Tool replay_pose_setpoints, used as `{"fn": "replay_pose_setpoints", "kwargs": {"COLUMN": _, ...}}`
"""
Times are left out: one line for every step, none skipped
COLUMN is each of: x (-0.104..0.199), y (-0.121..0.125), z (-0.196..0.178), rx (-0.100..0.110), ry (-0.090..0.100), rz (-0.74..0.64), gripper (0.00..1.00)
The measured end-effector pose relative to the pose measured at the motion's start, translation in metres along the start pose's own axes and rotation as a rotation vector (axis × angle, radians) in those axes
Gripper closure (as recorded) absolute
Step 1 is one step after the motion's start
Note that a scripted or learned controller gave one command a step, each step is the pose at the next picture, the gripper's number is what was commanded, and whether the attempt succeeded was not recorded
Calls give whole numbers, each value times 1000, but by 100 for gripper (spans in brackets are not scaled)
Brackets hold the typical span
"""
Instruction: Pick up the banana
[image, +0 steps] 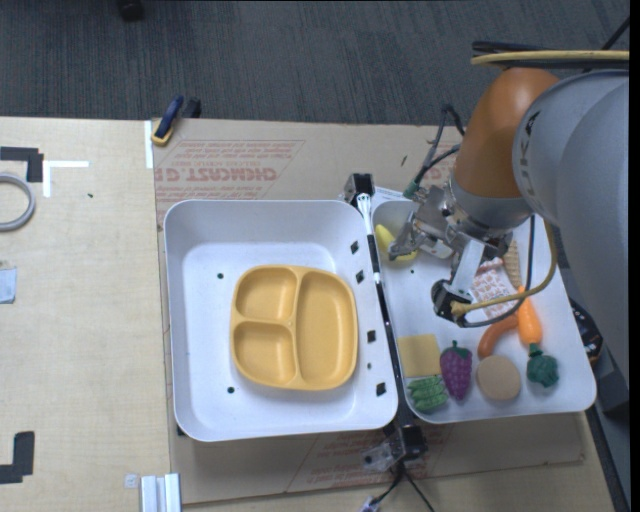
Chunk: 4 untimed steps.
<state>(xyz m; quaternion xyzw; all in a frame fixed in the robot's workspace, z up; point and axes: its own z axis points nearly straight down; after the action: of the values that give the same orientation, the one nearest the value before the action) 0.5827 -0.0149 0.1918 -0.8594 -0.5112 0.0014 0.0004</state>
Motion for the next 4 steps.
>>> {"fn": "replay_pose_setpoints", "kwargs": {"x": 23, "y": 41, "z": 0, "rx": -2, "ry": 0, "rz": -133, "gripper": 0}}
{"fn": "replay_pose_setpoints", "kwargs": {"x": 43, "y": 21, "z": 0, "rx": -1, "ry": 0, "rz": -524, "gripper": 0}}
{"fn": "replay_pose_setpoints", "kwargs": {"x": 53, "y": 29, "z": -1, "rx": -4, "ry": 0, "rz": -889, "gripper": 0}}
{"fn": "replay_pose_setpoints", "kwargs": {"x": 72, "y": 48, "z": -1, "rx": -7, "ry": -1, "rz": -1335, "gripper": 0}}
